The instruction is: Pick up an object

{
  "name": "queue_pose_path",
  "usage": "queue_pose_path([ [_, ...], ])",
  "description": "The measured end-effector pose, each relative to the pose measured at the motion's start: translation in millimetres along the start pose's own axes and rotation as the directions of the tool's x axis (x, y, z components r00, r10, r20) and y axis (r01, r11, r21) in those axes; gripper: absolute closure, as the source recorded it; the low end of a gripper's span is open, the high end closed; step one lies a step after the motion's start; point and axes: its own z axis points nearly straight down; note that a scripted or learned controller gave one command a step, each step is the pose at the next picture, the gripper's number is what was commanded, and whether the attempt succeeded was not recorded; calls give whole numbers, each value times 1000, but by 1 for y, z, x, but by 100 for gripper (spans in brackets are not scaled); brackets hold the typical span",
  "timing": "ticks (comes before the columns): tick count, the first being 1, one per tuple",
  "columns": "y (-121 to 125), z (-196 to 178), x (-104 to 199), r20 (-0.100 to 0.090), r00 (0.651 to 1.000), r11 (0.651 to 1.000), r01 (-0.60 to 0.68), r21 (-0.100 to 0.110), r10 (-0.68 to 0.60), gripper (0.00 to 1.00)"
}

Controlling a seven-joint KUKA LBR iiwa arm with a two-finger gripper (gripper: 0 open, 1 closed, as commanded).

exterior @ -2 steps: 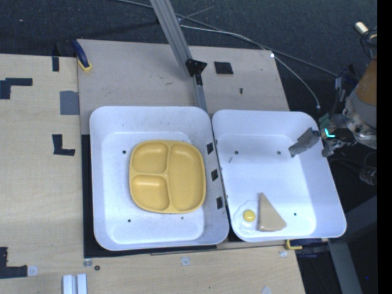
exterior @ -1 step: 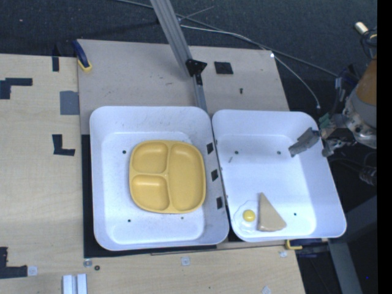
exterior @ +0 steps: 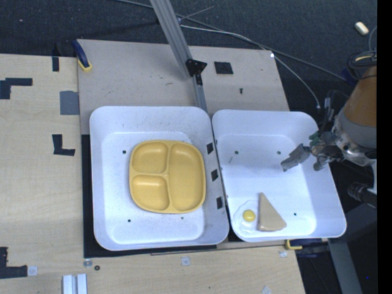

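Single arm came in from the right; gripper (exterior: 304, 158) sat over the right bin (exterior: 275, 122), near its right wall, roughly mid-height of that wall. Two dark fingers (exterior: 294, 157) visible, spread apart, nothing between them, so claw was released and empty. Orange band on arm seen at far right, above the wrist.

Right bin contents, both at the bottom edge toward the bottom-left corner: tan wedge (exterior: 269, 214), triangular, point toward the bin's centre; small yellow ball (exterior: 248, 215) just beside the wedge on its left, resting on a pale round patch; couldn't tell what that patch was. Wedge and ball were apart from the gripper, which was nearer the right wall.

Left bin (exterior: 104, 127) held a yellow divided plate (exterior: 167, 176), three compartments, approx. centred, slightly toward the right wall. Nothing seen in its compartments.

Bench (exterior: 37, 164): black tape marks at left, yellow-blue clamp (exterior: 81, 56) near the top-left, grey metal pole (exterior: 174, 29) crossing the top edge down to the gap between bins. Cables ran across dark floor at top.

No legible brands, labels or writing anywhere.
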Motion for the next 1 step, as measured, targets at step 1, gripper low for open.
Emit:
queue_pose_path([
  [1, 2, 44, -2, 1, 1000, 1000, 0, -2, 0, 0],
])
